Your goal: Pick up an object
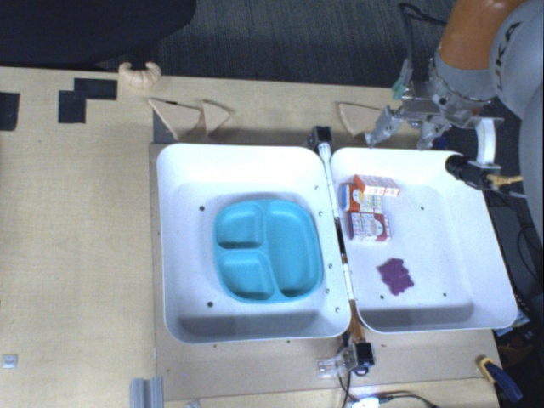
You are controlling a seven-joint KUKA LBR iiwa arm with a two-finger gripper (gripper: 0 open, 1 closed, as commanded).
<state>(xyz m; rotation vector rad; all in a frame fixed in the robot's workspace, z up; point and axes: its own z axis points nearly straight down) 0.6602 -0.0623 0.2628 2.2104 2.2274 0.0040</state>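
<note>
Looking down, we see a blue tray (268,249) in the left bin (183,228), a carton (368,207) and purple piece (395,275) in the right bin (463,245); pincer (410,130) spread, holding nothing.

Two shallow white plastic bins, left (183,228) and right (476,253), show smooth, slightly glossy walls. The turquoise three-compartment plastic tray (268,249) is smooth with a soft sheen. The small printed cardboard carton (368,208) looks matt. The purple lump (395,276) appears dull, material indeterminate. The pale wood-look bench (76,253) is matt.
</note>
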